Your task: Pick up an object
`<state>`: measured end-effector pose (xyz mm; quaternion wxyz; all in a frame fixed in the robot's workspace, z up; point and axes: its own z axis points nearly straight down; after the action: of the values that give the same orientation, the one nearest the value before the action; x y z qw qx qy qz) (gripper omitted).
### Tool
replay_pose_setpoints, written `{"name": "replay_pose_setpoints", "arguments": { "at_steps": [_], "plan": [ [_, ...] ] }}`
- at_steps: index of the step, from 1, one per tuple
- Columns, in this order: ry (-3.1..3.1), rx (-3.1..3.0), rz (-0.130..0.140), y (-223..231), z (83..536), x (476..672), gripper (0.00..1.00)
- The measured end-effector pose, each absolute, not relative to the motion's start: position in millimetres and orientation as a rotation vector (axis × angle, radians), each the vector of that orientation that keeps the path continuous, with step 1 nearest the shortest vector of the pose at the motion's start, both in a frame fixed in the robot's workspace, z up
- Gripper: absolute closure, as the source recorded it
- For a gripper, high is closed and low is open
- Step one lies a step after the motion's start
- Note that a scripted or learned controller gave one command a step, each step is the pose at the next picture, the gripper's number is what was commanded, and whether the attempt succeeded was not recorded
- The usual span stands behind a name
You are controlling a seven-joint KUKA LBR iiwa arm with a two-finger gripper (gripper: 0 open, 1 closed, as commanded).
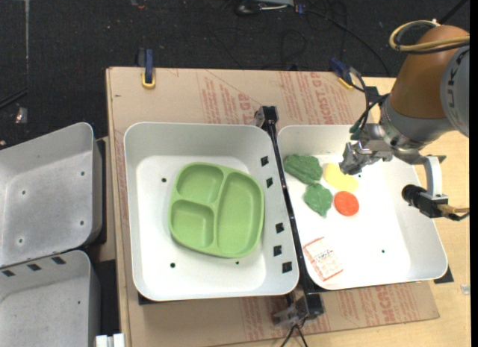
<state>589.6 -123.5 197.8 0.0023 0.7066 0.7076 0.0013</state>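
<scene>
While gripper hovers, fingers unclear, yellow obj shows no long axis.

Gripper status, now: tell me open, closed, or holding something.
Gripper: cannot be told. It sits low in the right bin, over the yellow object, beside the orange object and green pieces.

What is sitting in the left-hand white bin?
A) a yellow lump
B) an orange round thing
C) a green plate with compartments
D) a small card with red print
C: the green plate with compartments lies alone in the left bin, while the orange round thing, the yellow lump and the small card all lie in the right bin.
</scene>
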Motion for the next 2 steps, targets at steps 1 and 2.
{"name": "replay_pose_setpoints", "arguments": {
  "at_steps": [1,2],
  "plan": [
    [2.221,2.215,0.004,-123.6,251.0,590.8,1.0],
    [2.229,2.215,0.0,-73.6,238.1,601.4,1.0]
  ]
}}
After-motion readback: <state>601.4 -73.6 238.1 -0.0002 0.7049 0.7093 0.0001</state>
